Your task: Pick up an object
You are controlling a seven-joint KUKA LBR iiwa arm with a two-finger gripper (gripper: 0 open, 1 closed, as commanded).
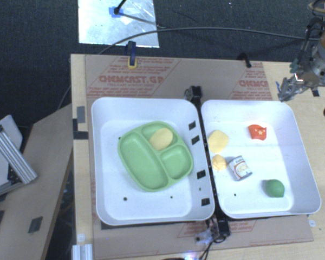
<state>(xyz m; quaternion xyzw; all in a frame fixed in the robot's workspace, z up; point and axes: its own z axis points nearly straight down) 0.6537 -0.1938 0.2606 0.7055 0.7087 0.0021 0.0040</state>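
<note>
The right bin [298,145] holds a red object [257,131], a pale yellow piece [218,141], a smaller yellow piece [219,162], a small white can with a label [239,168] and a green ball [274,188]. In the left bin [105,161] lies a green divided plate [146,169] with a yellow lump [161,138] in its top compartment. My gripper [290,88] hangs over the far right corner of the right bin, above its rim and well away from every object. Nothing shows in its grasp.
The bins rest on a brown cardboard sheet [151,77]. A black divider with clips [200,145] runs between them. A shiny foil square [118,15] lies on the dark floor behind, and a metal frame [11,156] stands at the left.
</note>
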